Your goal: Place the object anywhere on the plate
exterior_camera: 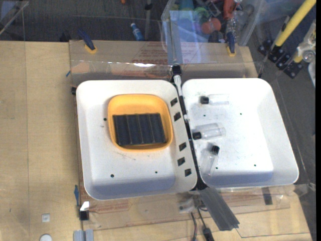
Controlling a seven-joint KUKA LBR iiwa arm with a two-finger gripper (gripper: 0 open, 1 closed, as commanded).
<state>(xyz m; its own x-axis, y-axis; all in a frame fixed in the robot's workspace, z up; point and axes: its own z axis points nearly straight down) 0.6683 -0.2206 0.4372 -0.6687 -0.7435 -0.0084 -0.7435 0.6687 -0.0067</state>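
An orange plate sits in the left white bin, and a dark ribbed rectangular piece lies on its middle. In the right bin lie three small clear vials with black caps: one near the back, one by the centre divider, and one below it, tilted.
A black divider strip with small tabs runs between the two bins. Behind them stands a clear box of coloured toys. A yellow bar and black hardware sit at the far right. Wooden bench surrounds the bins.
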